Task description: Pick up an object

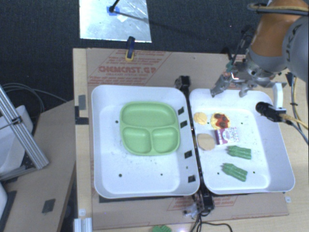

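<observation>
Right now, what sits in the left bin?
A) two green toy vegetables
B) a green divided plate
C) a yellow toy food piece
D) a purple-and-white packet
B: the green divided plate, with three compartments, lies alone in the left bin, while the small toy foods and the packet lie in the right bin.

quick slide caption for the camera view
Gripper hovers above right bin of toy foods; green tray in left bin.

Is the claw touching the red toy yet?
Apart. The camera view shows the claw above the right bin's far rim, with bare white floor between it and the red toy.
</observation>
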{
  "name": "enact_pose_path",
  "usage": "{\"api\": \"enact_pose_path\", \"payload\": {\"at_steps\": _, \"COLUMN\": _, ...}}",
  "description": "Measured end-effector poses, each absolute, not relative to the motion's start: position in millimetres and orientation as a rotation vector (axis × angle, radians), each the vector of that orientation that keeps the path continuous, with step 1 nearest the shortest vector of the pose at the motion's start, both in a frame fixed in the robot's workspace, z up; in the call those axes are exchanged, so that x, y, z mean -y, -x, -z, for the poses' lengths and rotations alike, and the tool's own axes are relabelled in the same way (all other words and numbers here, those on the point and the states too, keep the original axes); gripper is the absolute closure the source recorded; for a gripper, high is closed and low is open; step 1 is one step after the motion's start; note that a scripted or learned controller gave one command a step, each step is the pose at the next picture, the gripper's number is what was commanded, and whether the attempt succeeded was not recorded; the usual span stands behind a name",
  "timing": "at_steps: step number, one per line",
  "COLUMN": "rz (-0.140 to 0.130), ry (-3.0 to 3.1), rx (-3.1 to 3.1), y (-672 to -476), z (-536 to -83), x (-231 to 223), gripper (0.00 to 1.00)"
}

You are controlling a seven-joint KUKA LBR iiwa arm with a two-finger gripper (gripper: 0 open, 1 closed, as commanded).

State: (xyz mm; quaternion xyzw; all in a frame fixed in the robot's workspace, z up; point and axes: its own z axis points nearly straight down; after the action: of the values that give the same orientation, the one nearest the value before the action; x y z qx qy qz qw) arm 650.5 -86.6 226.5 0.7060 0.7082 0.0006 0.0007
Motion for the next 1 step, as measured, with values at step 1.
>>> {"api": "enact_pose_path", "payload": {"at_steps": 1, "rz": 0.008, "ry": -2.23, "rx": -2.22, "y": -612.5, "z": -77.1, "x": 150.1, "gripper": 0.0}}
